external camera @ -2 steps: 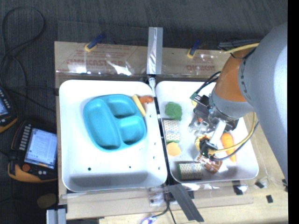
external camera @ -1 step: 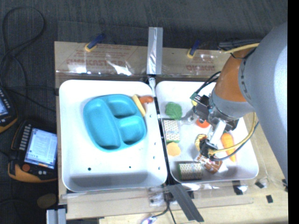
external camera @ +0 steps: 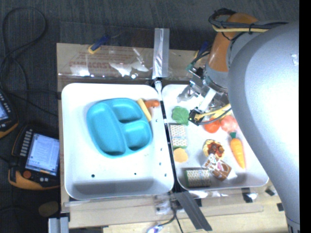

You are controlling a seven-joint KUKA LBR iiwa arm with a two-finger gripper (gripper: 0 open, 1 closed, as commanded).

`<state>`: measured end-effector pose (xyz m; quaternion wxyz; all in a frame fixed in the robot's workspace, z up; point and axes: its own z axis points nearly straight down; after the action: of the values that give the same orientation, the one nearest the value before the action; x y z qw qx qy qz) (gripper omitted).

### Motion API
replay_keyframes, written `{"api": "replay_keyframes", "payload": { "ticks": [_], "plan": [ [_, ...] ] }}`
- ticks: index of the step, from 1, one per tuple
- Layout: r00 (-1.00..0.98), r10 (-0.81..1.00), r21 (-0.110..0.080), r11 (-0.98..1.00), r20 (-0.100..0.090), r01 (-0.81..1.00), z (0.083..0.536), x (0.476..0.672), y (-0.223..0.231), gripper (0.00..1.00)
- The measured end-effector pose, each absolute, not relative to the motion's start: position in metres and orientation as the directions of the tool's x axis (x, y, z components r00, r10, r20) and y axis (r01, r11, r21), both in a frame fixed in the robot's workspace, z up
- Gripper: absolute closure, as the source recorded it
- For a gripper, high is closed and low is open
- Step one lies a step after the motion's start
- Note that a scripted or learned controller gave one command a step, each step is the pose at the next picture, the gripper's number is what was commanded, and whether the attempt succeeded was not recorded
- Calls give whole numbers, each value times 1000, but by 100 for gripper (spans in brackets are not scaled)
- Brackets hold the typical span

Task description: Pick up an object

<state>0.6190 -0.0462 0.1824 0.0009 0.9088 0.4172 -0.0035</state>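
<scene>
Green lumpy plastic toy (external camera: 180, 114) lay at frame centre; I kept the claw (external camera: 197, 101) poised just above-right for a grasp, its spread impossible to tell.

cam: fixed overhead | slanted down | covers both bins (external camera: 68, 130) | arm (external camera: 267, 96) enters right

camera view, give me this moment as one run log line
phase: reach | tool: over right bin, near green toy | held: nothing seen | left bin: blue tray | carrot: untouched
</scene>
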Motion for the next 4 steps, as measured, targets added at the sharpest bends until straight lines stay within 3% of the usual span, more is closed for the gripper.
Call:
{"api": "replay_keyframes", "payload": {
  "ticks": [1, 2, 3, 4],
  "plan": [
    [766, 643, -3, -766, -7, 643, 155, 557, -115, 0],
    [958, 288, 2, -958, -6, 288, 143, 655, -194, 0],
    [979, 206, 5, -979, 2, 206, 89, 597, -155, 0],
    [977, 212, 0, -977, 4, 212, 88, 635, -187, 0]
  ]
}}
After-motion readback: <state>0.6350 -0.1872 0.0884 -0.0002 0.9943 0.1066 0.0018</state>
